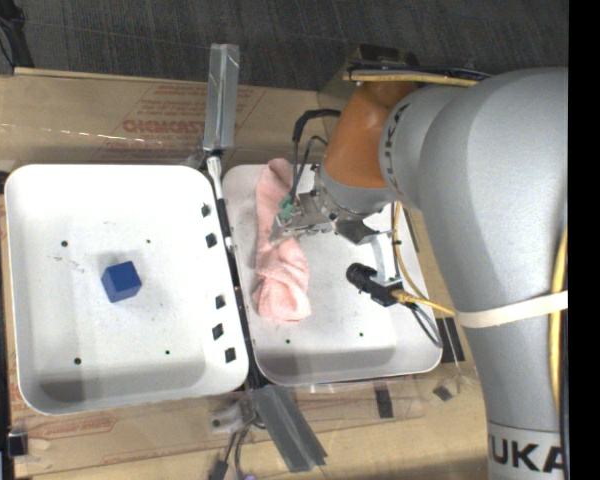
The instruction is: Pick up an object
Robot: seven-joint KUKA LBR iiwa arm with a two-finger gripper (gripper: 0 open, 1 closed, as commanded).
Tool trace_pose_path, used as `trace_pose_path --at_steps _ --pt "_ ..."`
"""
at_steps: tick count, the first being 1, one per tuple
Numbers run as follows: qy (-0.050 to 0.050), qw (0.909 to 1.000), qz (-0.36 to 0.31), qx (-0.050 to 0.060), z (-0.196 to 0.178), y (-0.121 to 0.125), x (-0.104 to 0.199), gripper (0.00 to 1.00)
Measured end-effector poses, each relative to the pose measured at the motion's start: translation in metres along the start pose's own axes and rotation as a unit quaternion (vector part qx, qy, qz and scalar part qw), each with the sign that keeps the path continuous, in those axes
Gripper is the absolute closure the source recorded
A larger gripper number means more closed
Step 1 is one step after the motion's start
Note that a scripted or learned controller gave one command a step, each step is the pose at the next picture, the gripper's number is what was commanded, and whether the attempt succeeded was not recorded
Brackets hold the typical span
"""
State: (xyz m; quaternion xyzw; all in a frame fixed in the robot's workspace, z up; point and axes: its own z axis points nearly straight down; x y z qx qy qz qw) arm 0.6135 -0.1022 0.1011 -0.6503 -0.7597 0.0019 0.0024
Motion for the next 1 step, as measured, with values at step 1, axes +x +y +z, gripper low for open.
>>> trace_pose_path --at_steps 1 --pt "0.000 0.9998 0.019 -0.002 -0.1020 0.0352 0.0407 1.00"
